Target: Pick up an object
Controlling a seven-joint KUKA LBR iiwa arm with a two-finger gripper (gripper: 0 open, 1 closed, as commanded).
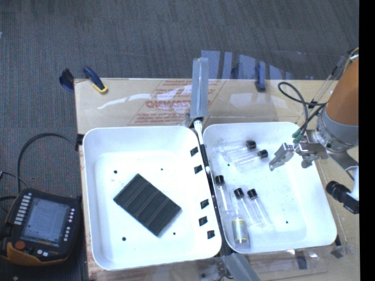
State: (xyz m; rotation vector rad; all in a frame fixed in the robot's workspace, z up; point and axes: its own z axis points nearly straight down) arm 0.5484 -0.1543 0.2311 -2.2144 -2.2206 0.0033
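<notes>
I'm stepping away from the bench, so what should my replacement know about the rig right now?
Pincer: hangs over the right bin, upper right part, nothing between its fingers.
Right bin: several clear vials with black caps, one small brass-coloured cylinder near the front.
Left bin: one dark ribbed slab lying flat.
Done: nothing picked up yet.
Left: grasp and lift one object; the vials lie nearest.

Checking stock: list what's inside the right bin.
The right bin holds several clear vials with black caps and one gold-capped vial. The gripper hovers over it; anything under it is hidden.
</notes>
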